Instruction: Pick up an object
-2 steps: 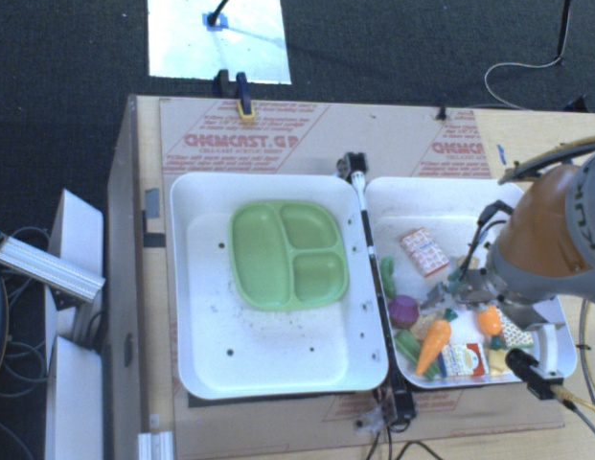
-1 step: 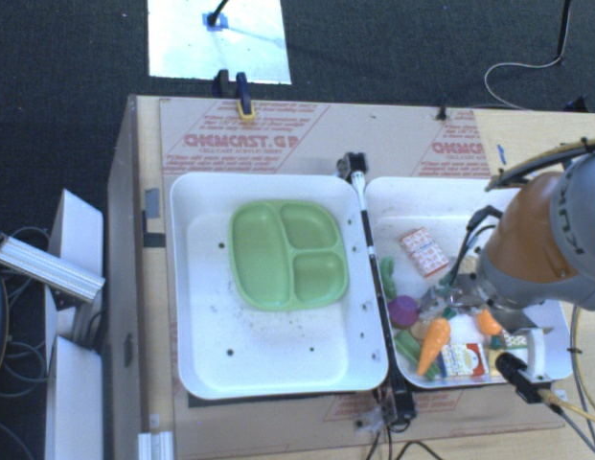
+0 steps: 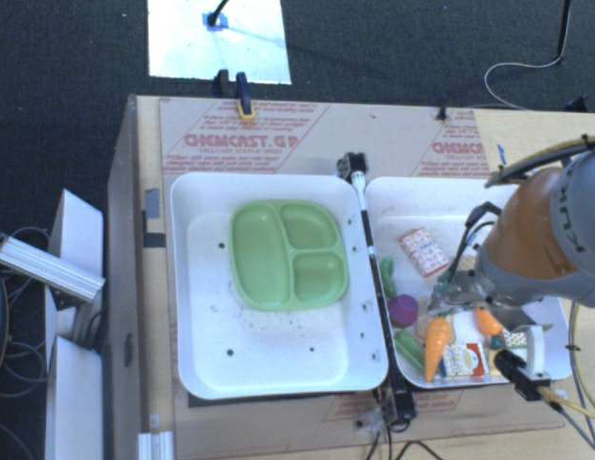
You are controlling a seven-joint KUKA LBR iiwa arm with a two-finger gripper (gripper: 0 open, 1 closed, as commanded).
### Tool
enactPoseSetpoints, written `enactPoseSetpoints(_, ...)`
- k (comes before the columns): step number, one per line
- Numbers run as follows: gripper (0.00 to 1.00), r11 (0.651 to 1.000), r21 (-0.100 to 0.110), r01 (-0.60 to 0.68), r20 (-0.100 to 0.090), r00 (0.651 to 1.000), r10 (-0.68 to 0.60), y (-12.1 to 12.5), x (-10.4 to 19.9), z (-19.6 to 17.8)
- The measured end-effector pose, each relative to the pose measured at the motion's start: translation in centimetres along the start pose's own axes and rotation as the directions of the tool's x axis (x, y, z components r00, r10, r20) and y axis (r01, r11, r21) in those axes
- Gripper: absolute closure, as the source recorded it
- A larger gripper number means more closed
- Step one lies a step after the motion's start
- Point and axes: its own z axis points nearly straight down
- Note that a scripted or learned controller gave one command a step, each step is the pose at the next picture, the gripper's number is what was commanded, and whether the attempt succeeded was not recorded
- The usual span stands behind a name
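Toys crowd the near end of the right bin (image 3: 469, 195): a carrot (image 3: 436, 345) tilted with its tip toward the front, a small printed carton (image 3: 462, 360) touching it, an orange piece (image 3: 488, 321) just behind. A purple ball (image 3: 403, 309) and a red-checked packet (image 3: 423, 250) lie further back. Over this cluster hangs the arm (image 3: 537, 238), its jaws (image 3: 448, 293) low beside the carrot's top, probably lined up for a grab there. Whether they are parted or closed I cannot tell. A green divided plate (image 3: 287, 255) sits alone in the left bin (image 3: 206, 353).
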Motion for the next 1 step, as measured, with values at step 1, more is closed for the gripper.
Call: enactPoseSetpoints(1,1.0,1.0,0.016,0.009,-0.011,1.0,-0.008,6.66,4.46,-8.22)
